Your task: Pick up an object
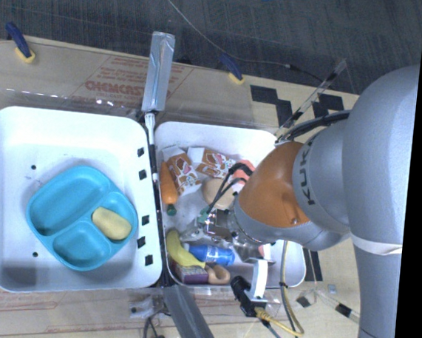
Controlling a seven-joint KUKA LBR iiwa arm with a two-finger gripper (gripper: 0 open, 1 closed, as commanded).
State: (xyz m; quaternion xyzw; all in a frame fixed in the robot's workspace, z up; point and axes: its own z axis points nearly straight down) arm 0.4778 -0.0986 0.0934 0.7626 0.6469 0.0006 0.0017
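The right bin (273, 144) is holding a jumble of small things under the arm's wrist: a blue bottle (212, 255) lying on its side near the front, a yellow banana (177, 251) just left of it, a purple block (193, 275) and a tan piece (220, 275) against the near wall. Farther back, an orange bottle (168, 185) is lying along the left wall, with printed snack packets (205, 164) beside it and a pale round object (218, 191) partly showing at the wrist's edge. The gripper (216, 228) is reaching down into the middle of this pile, just above the blue bottle; whether it is open, closed or gripping anything cannot be told, since the wrist is covering it. The grey arm (359, 171) with its orange band (272, 193) is coming in from the right. In the left bin (21, 131), a blue divided plate (70, 203) is carrying a yellow lump (111, 223) in its right compartment. Both bins are sitting on the table (93, 79).
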